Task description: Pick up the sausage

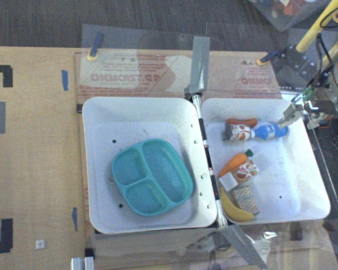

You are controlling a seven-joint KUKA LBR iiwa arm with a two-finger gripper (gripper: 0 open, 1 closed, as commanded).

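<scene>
The sausage (241, 122) is a small reddish-brown link lying across the far part of the right bin (304, 184). It rests just behind a blue and white bottle (253, 131), which lies on its side. My gripper (291, 115) hangs over the bin's far right corner, close to the bottle's blue end and well to the right of the sausage. Nothing is seen held in it.
Nearer in the right bin lie a carrot (235, 162), a small box (243, 174), a patterned packet (245, 199) and a banana (235, 208). A teal divided plate (152, 176) sits in the left bin (101, 122). Cables and gear crowd the far right.
</scene>
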